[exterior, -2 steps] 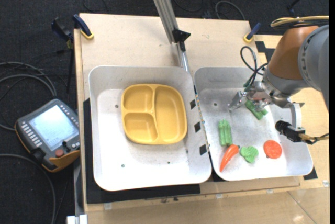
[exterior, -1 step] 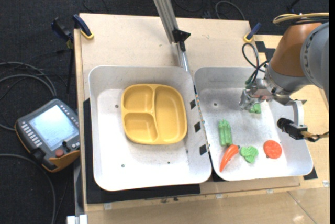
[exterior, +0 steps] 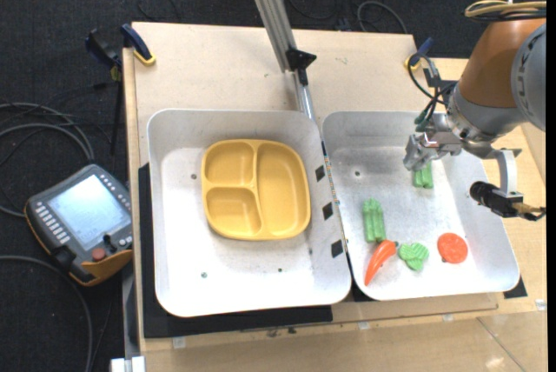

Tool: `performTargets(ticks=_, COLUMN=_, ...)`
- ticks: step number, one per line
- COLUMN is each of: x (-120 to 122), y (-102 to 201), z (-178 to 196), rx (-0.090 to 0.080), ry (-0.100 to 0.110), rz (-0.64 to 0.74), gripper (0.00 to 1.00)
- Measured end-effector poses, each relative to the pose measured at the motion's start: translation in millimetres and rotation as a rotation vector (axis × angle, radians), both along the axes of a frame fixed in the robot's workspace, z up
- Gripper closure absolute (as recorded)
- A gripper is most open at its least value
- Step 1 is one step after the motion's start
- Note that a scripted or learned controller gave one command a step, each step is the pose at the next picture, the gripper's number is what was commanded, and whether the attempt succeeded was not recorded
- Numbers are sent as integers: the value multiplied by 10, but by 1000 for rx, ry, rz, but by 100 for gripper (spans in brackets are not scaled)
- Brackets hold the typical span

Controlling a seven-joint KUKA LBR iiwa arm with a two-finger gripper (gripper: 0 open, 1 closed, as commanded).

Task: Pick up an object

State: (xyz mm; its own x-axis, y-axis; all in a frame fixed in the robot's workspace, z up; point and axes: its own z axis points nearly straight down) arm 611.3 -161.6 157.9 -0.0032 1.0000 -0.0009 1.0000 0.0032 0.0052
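The jaws (exterior: pixel 423 155) hang low over the far part of the right bin (exterior: pixel 486 275), directly above a small green piece (exterior: pixel 423 177) that lies just toward the near side of them. Whether they are released or clenched cannot be told, and nothing is seen between them. To do the pick well, the descent should centre on the green piece and close across its narrow width before lifting straight up. Nearer the bin's front edge lie a green pea pod (exterior: pixel 374 220), an orange carrot (exterior: pixel 379 261), a green leafy piece (exterior: pixel 413 255) and a red tomato slice (exterior: pixel 452 248), all well apart from the jaws. The left bin (exterior: pixel 174 275) carries a yellow divided plate (exterior: pixel 257 189).
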Motion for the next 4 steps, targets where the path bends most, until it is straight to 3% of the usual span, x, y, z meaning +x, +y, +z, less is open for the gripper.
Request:
performTargets(ticks=1, x=114, y=10, z=578, rx=-2, ry=-3, rz=1, gripper=100)
performTargets(ticks=2, x=124, y=12, z=725, rx=0, ry=2, rz=0, gripper=100)
performTargets(ticks=4, x=-248, y=1108, z=764, rx=3, ry=8, rz=5, gripper=100)
